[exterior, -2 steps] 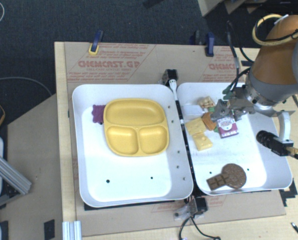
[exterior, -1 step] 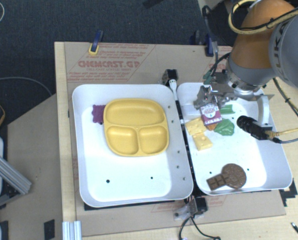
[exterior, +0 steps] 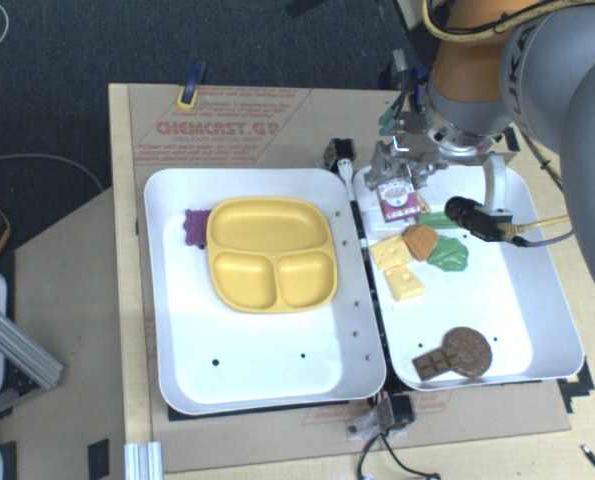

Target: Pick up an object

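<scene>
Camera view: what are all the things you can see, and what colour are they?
Bins: two, white, side by side on the bench.
Divided plate: one, yellow, in the left bin.
Purple piece: one, tucked at the plate's left edge.
Cheese wedges: two, pale yellow, in the right bin near the divider.
Orange-brown piece: one, beside the cheese.
Green piece: one, right of it.
Brown pieces: one round, one flat, at the right bin's near edge.
Pink-and-white packet: one, under the gripper.
Gripper: one, metal, above the packet.
Arm: one, grey with an orange band.
</scene>
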`<state>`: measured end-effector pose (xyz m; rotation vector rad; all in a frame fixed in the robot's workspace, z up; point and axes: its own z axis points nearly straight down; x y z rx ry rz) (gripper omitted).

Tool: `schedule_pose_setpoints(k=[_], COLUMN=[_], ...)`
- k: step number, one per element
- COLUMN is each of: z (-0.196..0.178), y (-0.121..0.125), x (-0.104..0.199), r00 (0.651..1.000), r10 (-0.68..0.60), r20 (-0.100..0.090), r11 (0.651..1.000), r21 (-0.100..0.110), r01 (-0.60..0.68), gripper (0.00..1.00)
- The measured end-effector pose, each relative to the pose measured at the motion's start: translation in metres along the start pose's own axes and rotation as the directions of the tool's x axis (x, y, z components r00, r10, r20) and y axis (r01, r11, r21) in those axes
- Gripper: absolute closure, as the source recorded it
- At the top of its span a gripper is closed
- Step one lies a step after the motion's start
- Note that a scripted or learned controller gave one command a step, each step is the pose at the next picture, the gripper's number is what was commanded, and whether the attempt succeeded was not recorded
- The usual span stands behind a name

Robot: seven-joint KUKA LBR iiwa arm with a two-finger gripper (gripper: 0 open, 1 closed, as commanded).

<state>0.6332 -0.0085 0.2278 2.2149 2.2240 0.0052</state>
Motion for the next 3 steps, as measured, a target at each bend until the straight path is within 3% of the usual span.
schedule_pose_setpoints(k=[1, 2, 3], z=[-0.006, 0.013, 0.010], y=[0.021, 0.021, 0.023], x=[0.035, 0.023, 0.035], r00=[1.000, 1.000, 1.000], r10=[-0.001, 0.006, 0.003], r20=[-0.001, 0.001, 0.001], r11=[1.000, 1.000, 1.000], r21=[0.000, 0.009, 0.003], r01=[0.001, -0.006, -0.003], gripper=[1.00, 1.00, 1.00])
